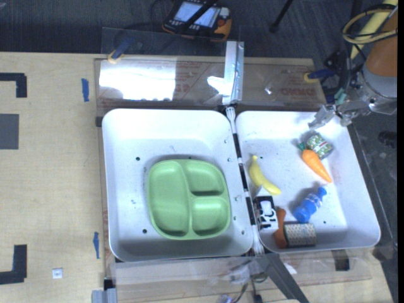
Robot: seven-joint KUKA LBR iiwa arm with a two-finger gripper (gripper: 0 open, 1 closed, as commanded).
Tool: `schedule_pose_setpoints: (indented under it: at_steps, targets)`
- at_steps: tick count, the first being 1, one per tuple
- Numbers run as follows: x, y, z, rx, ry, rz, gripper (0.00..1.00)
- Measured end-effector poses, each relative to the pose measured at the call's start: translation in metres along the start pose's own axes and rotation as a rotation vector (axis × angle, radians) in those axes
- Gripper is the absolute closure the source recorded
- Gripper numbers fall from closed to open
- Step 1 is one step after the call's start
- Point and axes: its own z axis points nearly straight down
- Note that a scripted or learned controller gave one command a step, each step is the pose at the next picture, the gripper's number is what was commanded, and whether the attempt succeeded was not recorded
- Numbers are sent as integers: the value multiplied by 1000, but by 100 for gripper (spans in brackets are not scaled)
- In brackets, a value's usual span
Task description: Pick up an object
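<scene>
Counting: we saw two bins, one green tray, one banana, one carrot; end effector state unclear.

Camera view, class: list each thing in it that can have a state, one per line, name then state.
Green divided plastic plate: flat in the left white bin, nothing on it.
Yellow toy banana: lying in the right white bin.
Orange toy carrot: lying flat.
Blue plastic bottle: on its side.
Two-finger gripper: above the right bin's far corner, holding nothing.
</scene>
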Motion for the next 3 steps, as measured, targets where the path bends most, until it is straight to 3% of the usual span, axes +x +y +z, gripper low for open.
schedule_pose_setpoints:
  at_steps: [1, 2, 3]
  targets:
    - [19, -51, 75, -10, 12, -96, 0]
    - [19, -49, 63, -14, 9, -96, 100]
    - [9, -4, 72, 38, 32, 0, 100]
